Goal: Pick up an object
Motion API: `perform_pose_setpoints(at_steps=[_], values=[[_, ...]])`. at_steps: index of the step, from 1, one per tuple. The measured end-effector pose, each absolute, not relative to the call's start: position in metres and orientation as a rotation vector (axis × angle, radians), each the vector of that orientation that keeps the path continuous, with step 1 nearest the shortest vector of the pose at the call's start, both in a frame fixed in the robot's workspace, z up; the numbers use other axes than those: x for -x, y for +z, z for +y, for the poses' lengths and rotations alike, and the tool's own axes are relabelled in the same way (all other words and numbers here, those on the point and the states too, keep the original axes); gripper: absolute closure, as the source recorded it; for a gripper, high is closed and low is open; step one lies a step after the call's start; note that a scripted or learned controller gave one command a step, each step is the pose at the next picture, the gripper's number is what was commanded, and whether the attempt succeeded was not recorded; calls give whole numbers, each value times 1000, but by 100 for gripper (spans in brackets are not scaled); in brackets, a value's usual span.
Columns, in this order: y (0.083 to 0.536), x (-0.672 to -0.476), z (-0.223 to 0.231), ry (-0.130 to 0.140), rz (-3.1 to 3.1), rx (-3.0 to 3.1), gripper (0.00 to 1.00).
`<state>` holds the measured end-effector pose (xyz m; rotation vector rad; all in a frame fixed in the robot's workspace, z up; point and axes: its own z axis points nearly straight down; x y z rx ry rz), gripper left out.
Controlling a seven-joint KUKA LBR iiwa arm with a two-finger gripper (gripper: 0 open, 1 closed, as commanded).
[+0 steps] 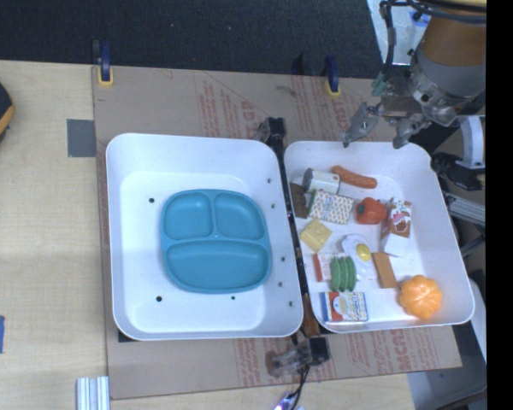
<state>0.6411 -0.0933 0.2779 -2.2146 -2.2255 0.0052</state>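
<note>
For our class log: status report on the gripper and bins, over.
Gripper open, holding nothing, above right bin's far rim. Toy foods piled in that bin: carrot, orange, untouched. Blue plate in left bin. Path clear.

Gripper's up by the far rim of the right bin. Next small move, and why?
Probably move toward the camera and descend over the orange carrot. The open gripper hovers above the right white bin's far rim with nothing between its fingers, and that carrot is the nearest item, lying fairly clear of the crowded toy food.

Robotics lab bench, grey arm (449, 49) reaching over two white bins (120, 229), cardboard underlay (197, 92) being held by blue clamps (104, 58), toy food (421, 297) lying inside.
</note>
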Motion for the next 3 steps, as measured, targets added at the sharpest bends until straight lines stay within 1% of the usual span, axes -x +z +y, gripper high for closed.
perform_pose_setpoints(at_steps=[1, 2, 3], values=[[184, -576, -139, 17, -2214, 2214, 0], [107, -596, -159, -1, -2228, 2218, 0], [115, -595, -161, 6, -2228, 2214, 100]])
